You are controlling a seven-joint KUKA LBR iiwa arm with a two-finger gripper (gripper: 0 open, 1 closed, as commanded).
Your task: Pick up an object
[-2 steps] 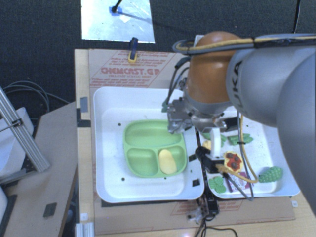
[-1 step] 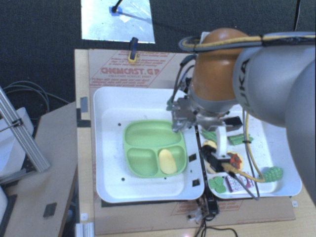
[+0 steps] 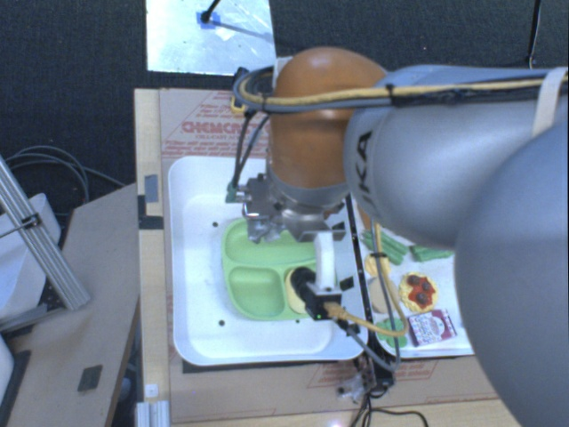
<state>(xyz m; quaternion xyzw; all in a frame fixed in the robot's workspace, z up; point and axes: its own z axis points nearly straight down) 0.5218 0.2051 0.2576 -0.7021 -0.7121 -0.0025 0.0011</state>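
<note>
one green divided tray (image 3: 253, 283) lies in the white bin (image 3: 191, 265) on the view's left, just under the gripper (image 3: 262, 225); whether the gripper is open or closed i cannot tell. i think it should catch the tray's thin rim, not the flat middle

A fixed camera looks down aslant on the white bin (image 3: 196, 238) — arm (image 3: 444, 167) close at right.

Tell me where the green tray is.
In the camera view, the green tray lies in the left white bin, toward its right side, partly hidden beneath the arm.
</note>
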